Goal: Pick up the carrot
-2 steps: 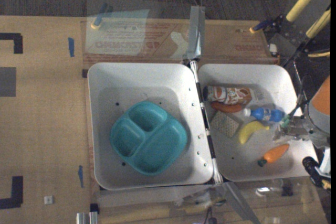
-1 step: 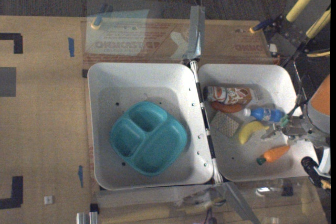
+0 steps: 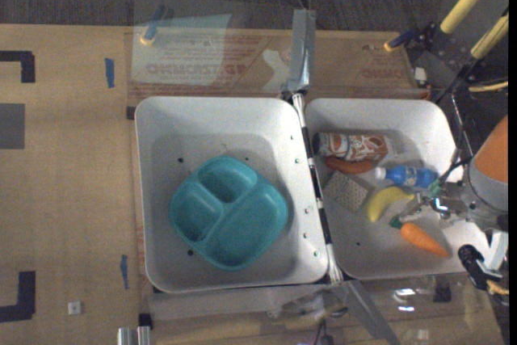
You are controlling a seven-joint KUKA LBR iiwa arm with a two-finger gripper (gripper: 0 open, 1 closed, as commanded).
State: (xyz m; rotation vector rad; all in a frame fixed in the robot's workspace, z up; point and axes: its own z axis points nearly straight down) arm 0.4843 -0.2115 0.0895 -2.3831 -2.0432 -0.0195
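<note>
carrot [image 3: 425, 239] lies free at right bin's [image 3: 355, 113] near edge, beside banana [image 3: 386, 202] | gripper [image 3: 426, 202] just above it, arm cut off at frame edge | you cannot tell the claw's state: too blurred | teal divided plate [image 3: 229, 211] in left bin [image 3: 161, 174]

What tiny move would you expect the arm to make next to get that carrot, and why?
Probably a short shift toward the near edge of the right bin, then down. The gripper sits just above the carrot's green end, beside the banana, while the orange body lies free of the other items.
</note>
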